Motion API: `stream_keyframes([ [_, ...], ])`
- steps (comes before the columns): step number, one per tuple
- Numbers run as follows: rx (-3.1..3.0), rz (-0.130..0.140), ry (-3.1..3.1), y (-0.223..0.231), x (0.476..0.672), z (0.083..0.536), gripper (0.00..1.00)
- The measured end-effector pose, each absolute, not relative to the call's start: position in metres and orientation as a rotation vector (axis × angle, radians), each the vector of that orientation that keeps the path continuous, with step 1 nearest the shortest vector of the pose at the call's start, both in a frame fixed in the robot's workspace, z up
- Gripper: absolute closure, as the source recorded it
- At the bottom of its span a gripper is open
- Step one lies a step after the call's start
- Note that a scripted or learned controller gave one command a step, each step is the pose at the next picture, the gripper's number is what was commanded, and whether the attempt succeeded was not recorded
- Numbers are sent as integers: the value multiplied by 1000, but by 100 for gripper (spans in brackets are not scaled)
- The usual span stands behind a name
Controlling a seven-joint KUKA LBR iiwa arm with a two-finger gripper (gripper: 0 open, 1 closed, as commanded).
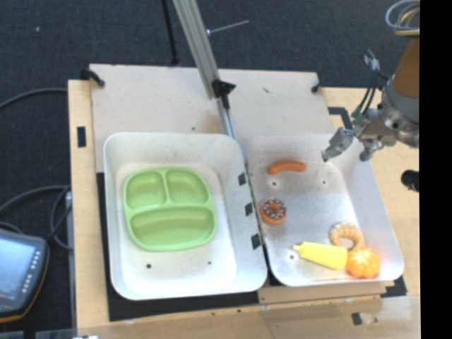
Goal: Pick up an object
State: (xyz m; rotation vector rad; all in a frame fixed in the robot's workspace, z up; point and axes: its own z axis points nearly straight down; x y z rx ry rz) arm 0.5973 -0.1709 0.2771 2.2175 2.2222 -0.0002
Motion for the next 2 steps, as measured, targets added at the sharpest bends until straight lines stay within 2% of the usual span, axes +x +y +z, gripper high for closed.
stream_keyframes([
  [1, 2228, -8, 2224, -176, 547, 207, 0],
  [2, 2223, -4, 2223, -170, 539, 156, 0],
])
